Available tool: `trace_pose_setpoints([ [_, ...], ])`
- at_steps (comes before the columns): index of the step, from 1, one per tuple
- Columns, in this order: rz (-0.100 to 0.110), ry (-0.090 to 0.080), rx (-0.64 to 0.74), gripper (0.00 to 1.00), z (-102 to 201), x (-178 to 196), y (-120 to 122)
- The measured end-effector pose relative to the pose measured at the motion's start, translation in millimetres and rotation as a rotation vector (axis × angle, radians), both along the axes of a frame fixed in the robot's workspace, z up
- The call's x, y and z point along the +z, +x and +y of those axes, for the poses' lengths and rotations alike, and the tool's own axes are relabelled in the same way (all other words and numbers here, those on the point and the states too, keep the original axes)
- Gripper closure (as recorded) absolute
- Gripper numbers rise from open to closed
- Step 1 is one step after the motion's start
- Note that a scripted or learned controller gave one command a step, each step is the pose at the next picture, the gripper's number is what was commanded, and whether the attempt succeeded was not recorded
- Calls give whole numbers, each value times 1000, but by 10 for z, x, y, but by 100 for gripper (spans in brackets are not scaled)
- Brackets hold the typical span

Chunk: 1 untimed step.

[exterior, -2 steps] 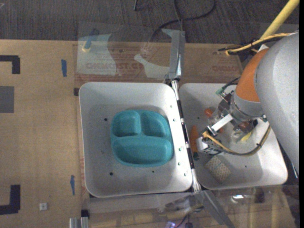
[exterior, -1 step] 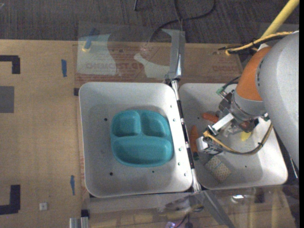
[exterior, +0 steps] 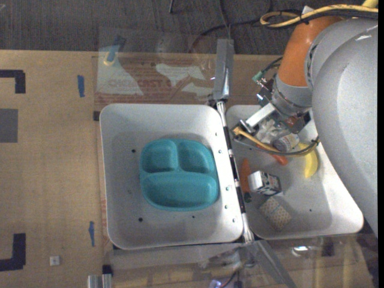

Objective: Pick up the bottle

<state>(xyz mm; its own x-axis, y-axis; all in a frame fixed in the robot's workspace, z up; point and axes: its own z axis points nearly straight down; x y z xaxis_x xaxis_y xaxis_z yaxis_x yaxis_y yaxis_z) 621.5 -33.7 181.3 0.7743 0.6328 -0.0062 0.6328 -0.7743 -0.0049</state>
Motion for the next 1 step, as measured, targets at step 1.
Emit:
trace_pose_setpoints([
  [1, 9, -1, 5, 100, 17, 55, -7],
])
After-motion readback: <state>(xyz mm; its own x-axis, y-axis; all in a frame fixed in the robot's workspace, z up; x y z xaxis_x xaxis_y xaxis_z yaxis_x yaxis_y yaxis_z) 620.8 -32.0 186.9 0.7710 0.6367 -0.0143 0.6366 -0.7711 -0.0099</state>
